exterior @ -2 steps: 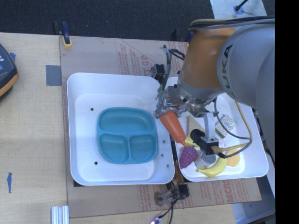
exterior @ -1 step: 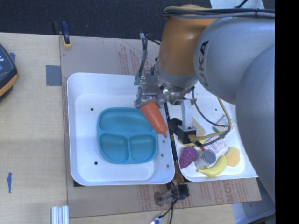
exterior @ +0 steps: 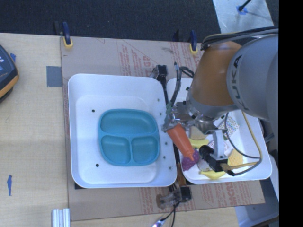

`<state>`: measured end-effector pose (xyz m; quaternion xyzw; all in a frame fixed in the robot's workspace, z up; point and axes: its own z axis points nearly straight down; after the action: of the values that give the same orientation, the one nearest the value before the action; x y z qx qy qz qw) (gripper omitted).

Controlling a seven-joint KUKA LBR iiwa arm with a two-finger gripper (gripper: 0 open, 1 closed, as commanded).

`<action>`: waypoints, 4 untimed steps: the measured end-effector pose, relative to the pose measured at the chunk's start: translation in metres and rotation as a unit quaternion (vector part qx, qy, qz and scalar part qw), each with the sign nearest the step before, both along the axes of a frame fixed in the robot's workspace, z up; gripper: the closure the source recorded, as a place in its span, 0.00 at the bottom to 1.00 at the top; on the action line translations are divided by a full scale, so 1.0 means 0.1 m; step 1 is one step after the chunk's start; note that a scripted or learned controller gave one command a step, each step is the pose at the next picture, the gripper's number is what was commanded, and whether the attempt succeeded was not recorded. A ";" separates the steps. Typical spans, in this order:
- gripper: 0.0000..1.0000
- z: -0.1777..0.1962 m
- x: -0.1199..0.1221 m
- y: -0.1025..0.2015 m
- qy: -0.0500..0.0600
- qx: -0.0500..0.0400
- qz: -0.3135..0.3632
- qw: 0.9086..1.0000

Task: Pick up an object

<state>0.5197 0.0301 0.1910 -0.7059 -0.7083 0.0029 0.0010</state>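
Camera view, arm [exterior: 227, 79] bent down over right bin [exterior: 262, 167], fingers' state hidden, beside orange carrot [exterior: 181, 138]

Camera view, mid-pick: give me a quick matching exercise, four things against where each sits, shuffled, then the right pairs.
Things:
1. blue divided plate
2. orange carrot-shaped toy
3. purple toy
4. blue clamp

Places:
A. at the top left corner of the cardboard sheet
B. in the left bin
C. slanting over the right bin's left edge, below the arm's wrist
D. in the right bin, just below the carrot toy's lower end

Pairs: 1-B, 2-C, 3-D, 4-A
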 end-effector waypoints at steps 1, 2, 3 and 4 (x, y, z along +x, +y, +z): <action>1.00 0.62 0.17 -0.33 -0.002 0.001 -0.001 1.000; 1.00 0.74 0.12 0.09 -0.002 0.001 0.000 1.000; 1.00 0.69 0.39 0.69 -0.002 0.001 0.001 1.000; 1.00 0.18 0.09 0.19 0.000 0.000 0.000 1.000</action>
<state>0.5287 0.0490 0.2091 -0.7056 -0.7086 0.0029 0.0010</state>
